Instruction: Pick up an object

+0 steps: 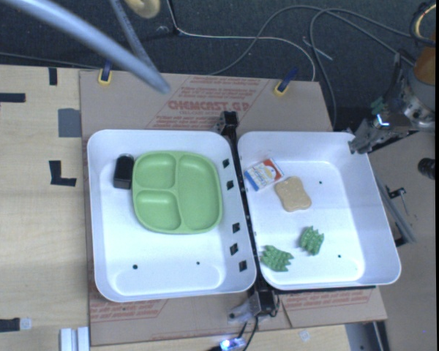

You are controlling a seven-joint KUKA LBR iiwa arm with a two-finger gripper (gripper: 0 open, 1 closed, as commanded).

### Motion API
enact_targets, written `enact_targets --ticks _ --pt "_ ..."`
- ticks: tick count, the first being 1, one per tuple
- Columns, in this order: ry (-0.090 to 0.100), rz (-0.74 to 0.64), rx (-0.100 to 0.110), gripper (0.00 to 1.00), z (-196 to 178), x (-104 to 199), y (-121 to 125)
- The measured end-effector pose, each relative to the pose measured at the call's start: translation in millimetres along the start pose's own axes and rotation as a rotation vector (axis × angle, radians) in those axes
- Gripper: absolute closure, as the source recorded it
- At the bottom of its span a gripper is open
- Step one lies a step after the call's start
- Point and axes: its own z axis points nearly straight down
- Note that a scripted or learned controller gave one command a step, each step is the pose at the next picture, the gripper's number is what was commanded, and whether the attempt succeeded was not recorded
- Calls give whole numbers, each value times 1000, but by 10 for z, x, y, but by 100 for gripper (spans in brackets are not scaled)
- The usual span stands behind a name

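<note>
My gripper (363, 142) hangs at the far right, over the upper right corner of the right bin (366, 218), with nothing seen in it. In that bin lie a small red, white and blue packet (263, 174), a tan bread-shaped piece (293, 194) just right of it, and two green leafy pieces (311, 240) (276, 257) nearer the front. The left bin (102, 232) holds a green divided plate (178, 192) with a small black block (123, 172) touching its left edge.
A black hinge strip (235, 196) runs between the two bins. Both bins rest on a cardboard sheet (205, 97). Cables (293, 20) trail across the dark floor behind. A grey bar (80, 28) crosses the top left.
</note>
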Motion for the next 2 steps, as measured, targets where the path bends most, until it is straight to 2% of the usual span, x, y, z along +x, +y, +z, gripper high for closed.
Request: enact_targets --ticks 2 --pt "2 -4 6 100 16 989 9"
